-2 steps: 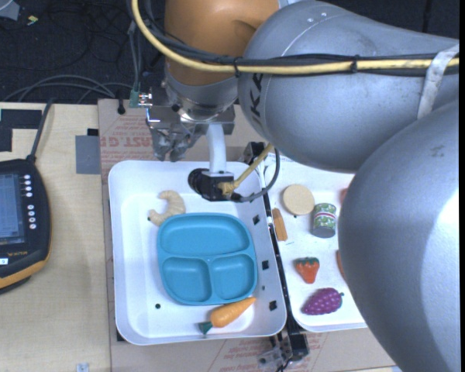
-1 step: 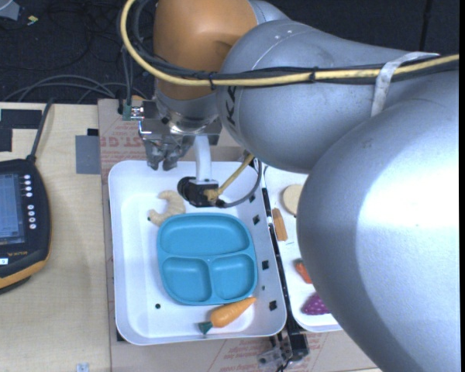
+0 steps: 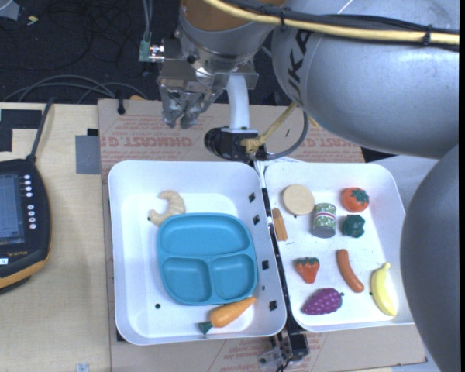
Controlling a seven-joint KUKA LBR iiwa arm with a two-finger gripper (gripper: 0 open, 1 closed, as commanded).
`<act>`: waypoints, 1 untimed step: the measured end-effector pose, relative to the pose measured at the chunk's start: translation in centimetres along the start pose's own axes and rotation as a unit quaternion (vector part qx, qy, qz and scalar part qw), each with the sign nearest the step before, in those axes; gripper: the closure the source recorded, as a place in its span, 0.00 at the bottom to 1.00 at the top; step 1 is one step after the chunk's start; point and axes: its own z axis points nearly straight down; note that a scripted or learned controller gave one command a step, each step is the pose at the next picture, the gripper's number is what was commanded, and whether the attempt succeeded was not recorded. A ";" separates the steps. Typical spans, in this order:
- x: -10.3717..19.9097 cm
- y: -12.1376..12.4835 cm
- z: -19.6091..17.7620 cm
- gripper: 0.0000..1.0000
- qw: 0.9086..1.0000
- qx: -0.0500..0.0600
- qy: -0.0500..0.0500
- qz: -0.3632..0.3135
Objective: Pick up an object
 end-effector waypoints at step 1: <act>-0.1 -4.1 2.7 1.00 1.000 0.010 -0.004 0.001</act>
